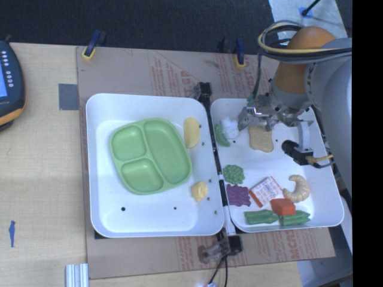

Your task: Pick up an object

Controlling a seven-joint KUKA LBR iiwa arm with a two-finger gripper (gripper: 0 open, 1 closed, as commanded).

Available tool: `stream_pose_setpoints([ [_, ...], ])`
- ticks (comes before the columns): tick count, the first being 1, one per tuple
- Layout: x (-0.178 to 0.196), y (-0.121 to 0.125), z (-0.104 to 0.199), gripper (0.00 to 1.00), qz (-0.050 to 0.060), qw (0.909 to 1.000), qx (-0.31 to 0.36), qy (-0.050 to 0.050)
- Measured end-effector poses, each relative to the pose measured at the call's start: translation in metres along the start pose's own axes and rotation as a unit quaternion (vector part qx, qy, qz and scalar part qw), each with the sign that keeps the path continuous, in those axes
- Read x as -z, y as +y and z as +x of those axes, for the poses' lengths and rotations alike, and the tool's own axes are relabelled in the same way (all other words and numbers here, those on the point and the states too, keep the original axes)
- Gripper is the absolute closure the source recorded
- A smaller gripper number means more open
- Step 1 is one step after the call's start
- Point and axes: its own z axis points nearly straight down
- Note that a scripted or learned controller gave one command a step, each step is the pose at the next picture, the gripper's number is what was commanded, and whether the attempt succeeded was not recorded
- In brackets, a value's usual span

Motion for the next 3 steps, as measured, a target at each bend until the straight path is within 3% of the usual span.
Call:
stream_pose_setpoints([
  [1,0.010,0.000,0.005,1.00,0.002,1.0000,0.003,0.005],
  [2,0.012,0.001,-0.001,0.00,0.000,1.0000,0.001,-0.001],
  [3,-0.003,0.000,0.017,0.00,0.005,0.9999,0.005,0.010],
])
